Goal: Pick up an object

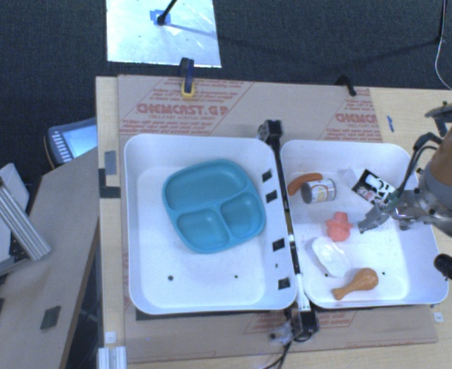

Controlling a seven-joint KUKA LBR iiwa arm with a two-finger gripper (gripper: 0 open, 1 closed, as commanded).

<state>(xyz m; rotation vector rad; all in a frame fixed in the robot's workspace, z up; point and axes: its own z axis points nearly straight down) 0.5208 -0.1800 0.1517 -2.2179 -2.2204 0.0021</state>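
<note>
Plainly, the biggest thing here sits farthest from the claw [373, 220]: the left bin [145, 229], well off to its left across the divider, holding a blue divided plate [213, 204]. A pick aimed there would be the worst slip, since that plate is broad and flat and two fingers have little to pinch on it.

The right bin [418, 279] lies under the claw, and the arm [449, 171] reaches in over its right wall. If the arm drops too close to that wall, the wrist could knock the rim.

Below and left of the claw lies a white lump [330, 254], soft-looking and pale against the bin floor, so it could easily be misjudged. Lower down is a tan drumstick [357, 283], rounded and likely to roll out of a pinch. Up and to the left stand a small can [319, 191] and an orange sausage [304, 181], touching; closing on one could shove the other.

Just above the claw lies a black-and-white card [373, 185], too flat to lift cleanly.

Nearest, just left of the fingertips, sits a pink toy [337, 227], the likeliest target. The claw holds nothing, and how far it is open I cannot tell. A descent from here may land beside the toy and nudge it away.
</note>
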